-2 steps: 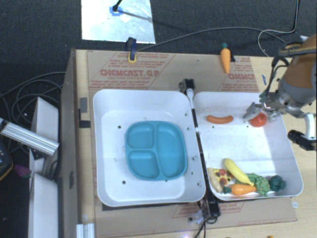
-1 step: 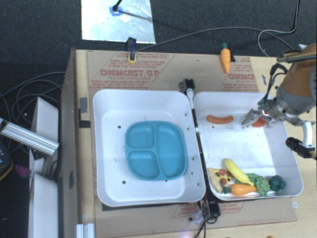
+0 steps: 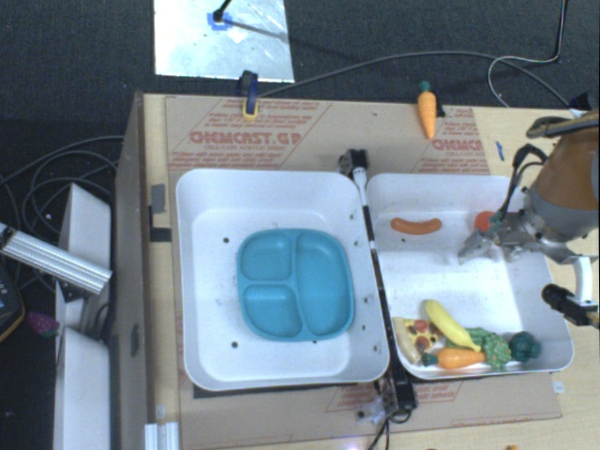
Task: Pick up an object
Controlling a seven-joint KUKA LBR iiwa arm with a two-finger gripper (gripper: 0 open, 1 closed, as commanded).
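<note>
Taking the right-hand bin as the landmark: along its near edge lies a huddle of smooth plastic toy food — a pizza slice at the near left corner, a curved yellow banana lying over it, an orange carrot just in front, and knobbly green broccoli beside a darker green piece toward the near right.

Further up, over the bin's right-hand middle, the gripper hangs above bare white floor, its metal fingers pointing left. They look slightly parted with nothing between them, though the tips are small and hard to read. The food pile sits well apart from it, nearer the camera.

Toward the bin's far wall lies a reddish-brown sausage, left of the gripper, and a small red round piece just behind it.

Left of this bin, its twin holds a sectioned blue plate. Beyond the bin's far wall, a second toy carrot rests on the cardboard.
</note>
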